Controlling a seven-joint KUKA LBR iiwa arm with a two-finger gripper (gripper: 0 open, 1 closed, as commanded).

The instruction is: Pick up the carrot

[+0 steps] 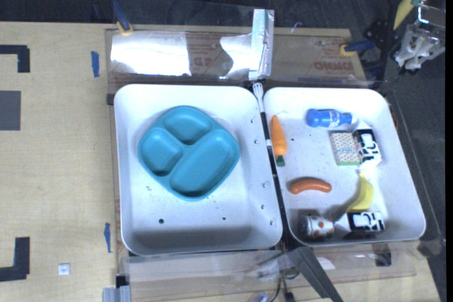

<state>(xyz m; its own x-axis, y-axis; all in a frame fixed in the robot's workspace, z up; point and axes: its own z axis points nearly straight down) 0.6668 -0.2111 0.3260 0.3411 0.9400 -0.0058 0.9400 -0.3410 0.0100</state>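
The carrot (279, 137) is orange with a small green stub at its near end. It lies lengthwise in the right bin (396, 173), close against that bin's left wall and beside the divider between the two bins. Nothing touches it or covers it.
The right bin also holds a blue bottle (328, 118), a patterned pad (345, 148), an orange-red sausage (309, 186), a banana (362, 196), a small can (320, 225) and two black-and-white packets (367, 221). A blue divided plate (187, 151) lies in the left bin (134, 216). A grey-white fitting (417, 46) hangs beyond the top right corner.
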